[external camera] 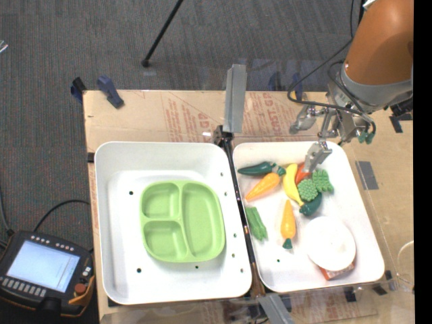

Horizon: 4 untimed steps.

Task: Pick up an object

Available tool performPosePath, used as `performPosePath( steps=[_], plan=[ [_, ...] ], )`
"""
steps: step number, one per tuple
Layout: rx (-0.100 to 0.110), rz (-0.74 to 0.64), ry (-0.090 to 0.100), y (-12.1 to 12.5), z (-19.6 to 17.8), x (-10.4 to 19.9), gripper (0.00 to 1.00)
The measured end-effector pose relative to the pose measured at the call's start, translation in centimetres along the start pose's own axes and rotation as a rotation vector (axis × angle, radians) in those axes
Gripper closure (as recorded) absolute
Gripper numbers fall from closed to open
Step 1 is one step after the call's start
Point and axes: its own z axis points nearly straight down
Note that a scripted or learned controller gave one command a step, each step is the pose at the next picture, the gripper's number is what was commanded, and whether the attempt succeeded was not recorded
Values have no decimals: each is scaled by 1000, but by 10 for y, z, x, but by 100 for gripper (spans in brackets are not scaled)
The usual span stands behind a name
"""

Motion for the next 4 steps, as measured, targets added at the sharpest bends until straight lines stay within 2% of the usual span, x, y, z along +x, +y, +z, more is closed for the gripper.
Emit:
performPosePath(
  steps=[1,2,3,4],
  plan=[
    [-2,78,14,8,165,65,0],
    [0,174,6,-10,196,97,0],
    [-1,209,5,14,195,103,0],
    [-1,202,4,15,185,102,100]
  ],
)
